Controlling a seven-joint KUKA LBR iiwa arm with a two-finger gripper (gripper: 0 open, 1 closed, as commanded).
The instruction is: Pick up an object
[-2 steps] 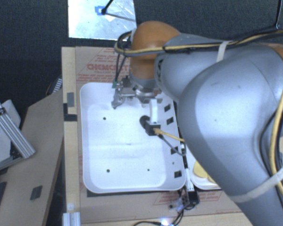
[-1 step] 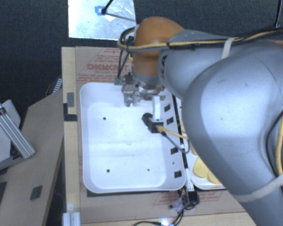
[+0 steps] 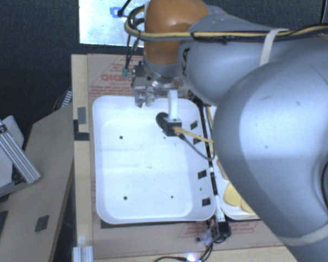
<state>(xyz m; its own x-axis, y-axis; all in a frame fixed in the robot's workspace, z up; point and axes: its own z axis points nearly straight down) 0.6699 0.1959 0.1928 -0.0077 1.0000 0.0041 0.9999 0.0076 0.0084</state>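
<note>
On the brown tabletop [image 3: 83, 201] sits the left bin [image 3: 147, 168]. Its white floor looks bare but for a few tiny dark dots. The claw [image 3: 144, 96] hangs low over the far edge of this bin, maybe because the program is hunting there for something to grab. I cannot tell if the claw is spread or pressed together. Further right, a yellow thing [image 3: 235, 199] peeks out in the right bin [image 3: 238, 216], mostly hidden under the big grey arm [image 3: 273, 135], well apart from the claw

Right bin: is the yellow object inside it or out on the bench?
Inside. The yellow object lies on the right bin floor, within its near rim; the arm hides the rest.
</note>
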